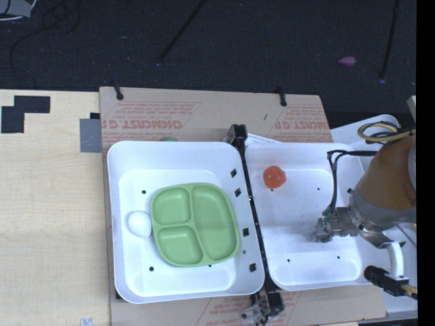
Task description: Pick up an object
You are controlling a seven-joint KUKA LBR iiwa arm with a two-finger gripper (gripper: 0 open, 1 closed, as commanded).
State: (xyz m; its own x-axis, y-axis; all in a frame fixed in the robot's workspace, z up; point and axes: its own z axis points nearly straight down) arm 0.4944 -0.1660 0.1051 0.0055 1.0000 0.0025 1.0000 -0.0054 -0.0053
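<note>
A: Camera view: where's the gripper (328, 230)?
B: Lower right of frame, down over the right bin (299, 267) floor. Can't tell its state, too small and dark.
A: Objects?
B: Red ball (274, 177) in upper left of the right bin, well apart from the gripper. Left bin (129, 161) holds a green divided plate (194, 223), with a white egg (139, 223) touching its left edge.

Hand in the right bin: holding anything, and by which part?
Nothing visibly held. The hand sits low in the right white bin, apart from the small round orange-red ball.
</note>
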